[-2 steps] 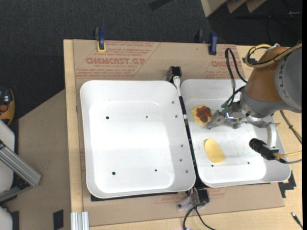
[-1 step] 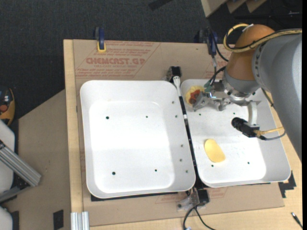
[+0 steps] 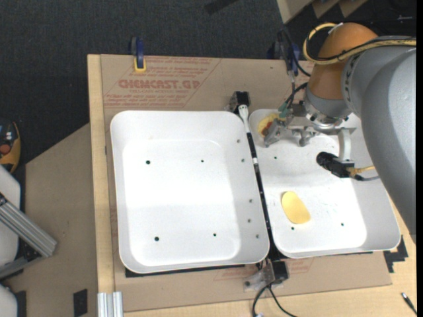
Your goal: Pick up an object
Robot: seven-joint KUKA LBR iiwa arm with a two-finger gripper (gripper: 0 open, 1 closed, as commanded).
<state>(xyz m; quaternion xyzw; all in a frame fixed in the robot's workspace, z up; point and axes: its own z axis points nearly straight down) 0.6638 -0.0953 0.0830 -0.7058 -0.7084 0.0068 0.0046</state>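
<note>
1 yellow object (image 3: 295,207), 2 bins (image 3: 178,190).

The grey arm (image 3: 390,104) reaches in from the right, orange-banded wrist (image 3: 334,51) bent down, claw (image 3: 277,129) low.

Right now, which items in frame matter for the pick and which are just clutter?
For the pick:
- end effector, low over the far end of the right bin
- yellow object lying in the right bin
- yellowish object in that bin's far left corner, beside the end effector

Just there:
- left bin
- blue clamp on the bench edge
</note>
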